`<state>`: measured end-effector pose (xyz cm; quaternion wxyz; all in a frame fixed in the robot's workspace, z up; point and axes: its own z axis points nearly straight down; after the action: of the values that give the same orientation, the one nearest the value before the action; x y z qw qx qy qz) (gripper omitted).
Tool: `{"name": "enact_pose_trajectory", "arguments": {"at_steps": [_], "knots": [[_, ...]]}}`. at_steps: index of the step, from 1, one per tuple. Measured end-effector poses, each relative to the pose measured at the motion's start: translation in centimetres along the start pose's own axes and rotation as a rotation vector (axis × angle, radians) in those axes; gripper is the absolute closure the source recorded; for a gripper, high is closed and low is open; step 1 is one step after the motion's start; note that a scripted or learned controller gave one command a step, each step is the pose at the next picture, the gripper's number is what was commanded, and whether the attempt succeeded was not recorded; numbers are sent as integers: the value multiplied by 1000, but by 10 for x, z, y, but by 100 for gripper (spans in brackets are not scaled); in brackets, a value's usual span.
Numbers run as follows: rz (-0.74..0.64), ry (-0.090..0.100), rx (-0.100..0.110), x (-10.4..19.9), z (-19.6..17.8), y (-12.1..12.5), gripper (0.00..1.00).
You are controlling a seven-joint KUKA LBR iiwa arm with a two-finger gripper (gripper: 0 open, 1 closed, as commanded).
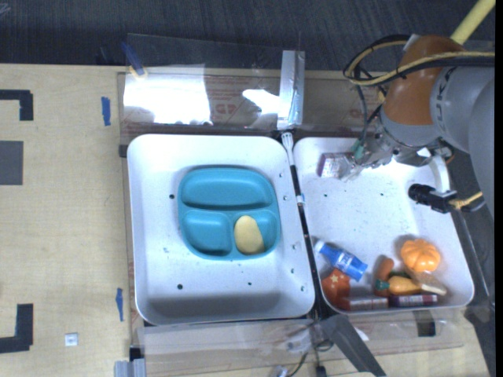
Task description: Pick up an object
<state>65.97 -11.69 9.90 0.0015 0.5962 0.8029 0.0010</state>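
Nearest to the camera, along the near wall of the right bin (464, 289), lies a small heap of toy food: a red tomato-like piece (335, 287), a blue and white packet (343, 259), a dark brown stick (393, 301), a carrot-like piece (405, 284) and an orange pumpkin (420, 255). All of these are well apart from the gripper (363, 155), on the side of the bin opposite to it. The gripper is low at the far wall of the right bin, and a small crumpled silvery packet (332, 166) lies just beside it, toward the wall between the two bins. The packet seems to touch the tip of the gripper, but this part is small and blurred, so I cannot tell how far the gripper is open or whether it has hold of the packet. The left bin (149, 234) is further from the gripper; it bears a blue divided tray (212, 195) with a yellow lemon-like piece (248, 234) in one compartment. For the task, I judge that the approach to an object is made, probably to the silvery packet, but no lift is visible. Closing on it and raising it are left.
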Motion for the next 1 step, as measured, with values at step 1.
{"name": "enact_pose_trajectory", "arguments": {"at_steps": [1], "knots": [[1, 10, 17, 2, 3, -3, 0]]}}
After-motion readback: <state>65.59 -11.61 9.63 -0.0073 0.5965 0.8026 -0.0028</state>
